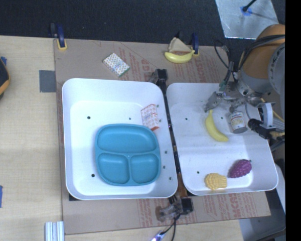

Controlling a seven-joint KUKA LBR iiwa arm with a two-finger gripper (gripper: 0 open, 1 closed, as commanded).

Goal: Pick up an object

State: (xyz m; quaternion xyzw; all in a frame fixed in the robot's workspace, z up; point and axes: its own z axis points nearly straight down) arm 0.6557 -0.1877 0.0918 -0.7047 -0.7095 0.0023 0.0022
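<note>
Gripper [221, 102] hovered at the banana's [215, 127] twelve o'clock, jaws looked spread with nothing between them; you'd have wanted to drop straight down, centered across its middle.

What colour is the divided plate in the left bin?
The divided plate is light blue, clearest in the camera view.

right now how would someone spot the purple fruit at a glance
Look in the right bin, at its near right corner. The purple fruit lies there beside a yellow fruit. It is the sole purple, knobbly thing; the banana farther back is smooth and yellow.
</note>
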